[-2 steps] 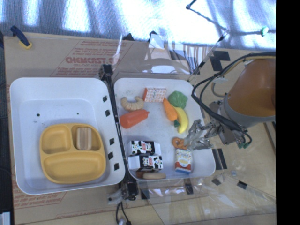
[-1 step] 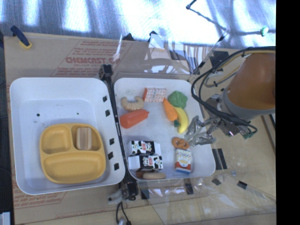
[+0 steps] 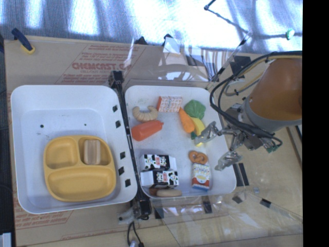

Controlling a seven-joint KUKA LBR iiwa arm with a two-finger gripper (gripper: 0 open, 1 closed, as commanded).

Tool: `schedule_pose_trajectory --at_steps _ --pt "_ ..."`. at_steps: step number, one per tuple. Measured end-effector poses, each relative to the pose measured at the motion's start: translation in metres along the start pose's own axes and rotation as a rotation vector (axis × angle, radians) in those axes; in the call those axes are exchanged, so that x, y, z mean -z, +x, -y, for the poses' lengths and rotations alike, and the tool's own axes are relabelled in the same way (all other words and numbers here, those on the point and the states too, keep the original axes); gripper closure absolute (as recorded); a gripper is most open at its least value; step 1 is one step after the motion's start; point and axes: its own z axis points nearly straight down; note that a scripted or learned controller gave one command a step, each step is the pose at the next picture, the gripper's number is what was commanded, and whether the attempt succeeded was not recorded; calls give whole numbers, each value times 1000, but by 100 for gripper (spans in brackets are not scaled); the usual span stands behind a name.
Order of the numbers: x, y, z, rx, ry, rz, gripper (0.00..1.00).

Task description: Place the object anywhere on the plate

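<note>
The bench [image 3: 61, 68] carries two white bins side by side. The arm [image 3: 280, 94], grey with an orange band, reaches in from the right over the right bin's far edge. The left bin [image 3: 31, 107] holds a yellow plate [image 3: 77, 181] with three compartments; a small tan block [image 3: 92, 151] sits in its upper right compartment. The right bin [image 3: 218, 187] holds the loose things. The jaws [image 3: 218, 148] hang over this bin's right side, spread apart with nothing between them, one finger near the corn and the other lower, beside the pretzel.

In the right bin, a red pepper [image 3: 147, 130] lies at the left, with a pale croissant [image 3: 145, 112] just above it. Two cow-patterned cartons [image 3: 159, 170] sit near the lower edge, one above the other, touching. A small juice box [image 3: 201, 176] stands at the lower right, a pretzel [image 3: 198, 157] just above it. A striped carton [image 3: 169, 104] lies at the top, a green leaf [image 3: 195, 108] to its right, a carrot [image 3: 186, 121] between, and a corn [image 3: 198, 127] beside the carrot. A brown sausage [image 3: 168, 193] lies at the bottom rim.
</note>
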Motion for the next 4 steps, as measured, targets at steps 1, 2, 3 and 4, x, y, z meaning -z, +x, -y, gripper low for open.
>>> schedule_pose_trajectory --at_steps 1,2,3,4 --pt "-41 0 -10 291 -6 -3 0" --pt "-49 11 -6 578 -6 -2 0" --pt "-79 15 -9 869 -9 -2 0" --pt "-28 14 -7 1284 -1 3 0"
